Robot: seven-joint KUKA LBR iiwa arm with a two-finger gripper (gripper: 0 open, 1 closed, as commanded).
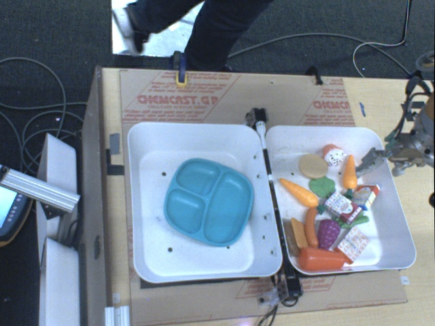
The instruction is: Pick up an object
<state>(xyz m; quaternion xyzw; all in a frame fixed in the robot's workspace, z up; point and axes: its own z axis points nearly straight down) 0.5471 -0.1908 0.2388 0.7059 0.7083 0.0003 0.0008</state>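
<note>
Gripper [372, 160] over the right bin's [401, 216] far right corner

The arm reaches in low from the right, its fingers seemingly parted and holding nothing, just beside an upright orange carrot [349, 172]; toy food crowds the bin's near half.

Right bin [406, 240] crowded – toys [331, 216] touching; bare floor top-left.

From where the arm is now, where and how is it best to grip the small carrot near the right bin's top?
Probably grip the small carrot across its thick middle, coming straight down from above. It lies nearly upright in the view, so the fingers should close from its left and right sides. The end effector hovers just to its right. The green piece and the wrapped packet lie close, so a low approach from the side seems risky.
</note>
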